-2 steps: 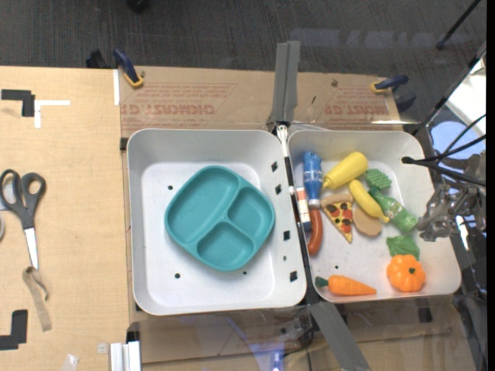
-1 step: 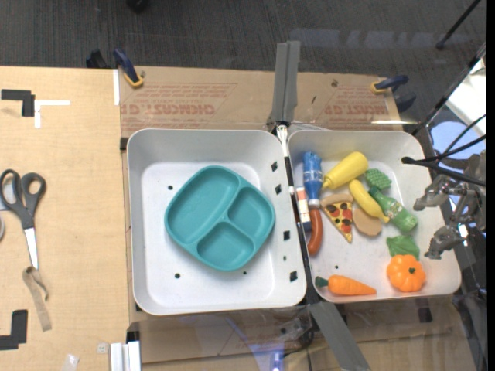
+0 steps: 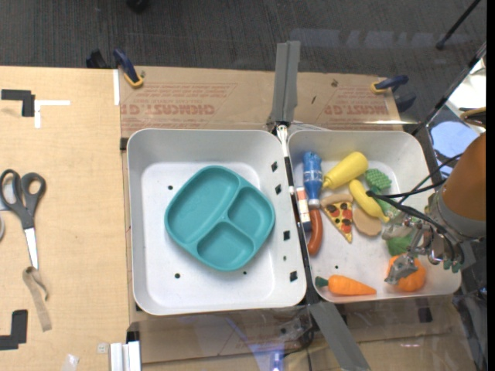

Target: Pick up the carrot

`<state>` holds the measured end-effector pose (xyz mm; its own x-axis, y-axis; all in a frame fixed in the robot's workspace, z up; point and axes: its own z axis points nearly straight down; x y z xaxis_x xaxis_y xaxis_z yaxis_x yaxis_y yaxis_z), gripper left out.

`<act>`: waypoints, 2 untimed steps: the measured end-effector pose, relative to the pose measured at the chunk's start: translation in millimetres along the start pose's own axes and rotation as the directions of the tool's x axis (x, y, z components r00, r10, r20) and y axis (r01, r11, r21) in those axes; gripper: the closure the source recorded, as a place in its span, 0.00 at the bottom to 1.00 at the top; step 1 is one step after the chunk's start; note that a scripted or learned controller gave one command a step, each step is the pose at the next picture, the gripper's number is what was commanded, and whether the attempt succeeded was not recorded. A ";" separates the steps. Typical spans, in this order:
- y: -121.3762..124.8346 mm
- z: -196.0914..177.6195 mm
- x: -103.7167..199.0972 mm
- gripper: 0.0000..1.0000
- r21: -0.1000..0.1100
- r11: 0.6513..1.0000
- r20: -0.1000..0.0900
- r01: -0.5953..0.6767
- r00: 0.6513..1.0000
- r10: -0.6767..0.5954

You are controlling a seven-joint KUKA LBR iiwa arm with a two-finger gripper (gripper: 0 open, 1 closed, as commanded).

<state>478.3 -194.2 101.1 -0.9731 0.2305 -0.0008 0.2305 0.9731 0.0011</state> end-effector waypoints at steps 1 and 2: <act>0.9 -9.3 -1.3 1.00 0.000 1.000 0.003 0.004 1.000 -0.004; -26.7 -140.9 -7.6 1.00 0.001 0.998 0.004 0.055 0.998 -0.055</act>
